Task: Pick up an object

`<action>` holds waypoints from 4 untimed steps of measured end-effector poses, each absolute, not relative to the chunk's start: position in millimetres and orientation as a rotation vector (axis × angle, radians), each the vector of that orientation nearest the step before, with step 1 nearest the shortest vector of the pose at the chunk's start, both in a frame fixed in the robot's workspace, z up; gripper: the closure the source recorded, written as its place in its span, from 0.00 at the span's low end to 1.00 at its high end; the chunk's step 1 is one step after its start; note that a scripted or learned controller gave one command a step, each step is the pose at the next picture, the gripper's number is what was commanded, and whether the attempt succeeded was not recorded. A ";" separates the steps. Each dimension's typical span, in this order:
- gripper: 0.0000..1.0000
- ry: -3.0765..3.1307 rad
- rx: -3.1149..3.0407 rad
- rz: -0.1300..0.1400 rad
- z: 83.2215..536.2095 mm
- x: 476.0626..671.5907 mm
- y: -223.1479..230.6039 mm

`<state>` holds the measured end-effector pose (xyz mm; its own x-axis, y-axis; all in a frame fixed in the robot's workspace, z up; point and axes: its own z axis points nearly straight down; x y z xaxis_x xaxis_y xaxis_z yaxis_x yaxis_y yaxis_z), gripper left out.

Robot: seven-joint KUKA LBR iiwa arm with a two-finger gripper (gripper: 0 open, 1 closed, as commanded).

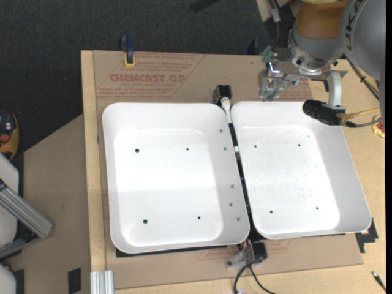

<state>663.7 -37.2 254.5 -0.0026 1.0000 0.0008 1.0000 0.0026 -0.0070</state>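
The gripper (271, 89) is hanging just past the far rim of the right bin (343, 164), over the printed cardboard sheet (153, 72) rather than over the bin floor. It is showing as a small, blurred cluster of metal, and whether it is wide or narrow cannot be told; nothing is showing in its grasp. Where the object to be picked is lying cannot be told from this view either.

Above the gripper, the wrist is pointing roughly straight down, with the orange band (318, 20) sitting over it and the grey arm (370, 17) reaching in from the upper right, where the picture edge is cutting it off.

Both bins are lying side by side, nearly touching, with a dark strip (236, 152) running along the seam between them. The left bin (105, 139) is lying well apart from the gripper. Small dark dots (136, 150) are marking each floor, and faint speckling is showing across the right one. The right bin's near corner is jutting past the cardboard's edge. A blue and yellow clamp (128, 49) is gripping the sheet's far edge.
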 end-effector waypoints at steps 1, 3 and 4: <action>1.00 -2.237 -2.224 -0.022 394.2 668.1 -0.2; 1.00 -2.222 -2.226 -0.006 341.8 639.5 10.6; 1.00 -2.223 -2.211 0.007 258.1 666.0 63.4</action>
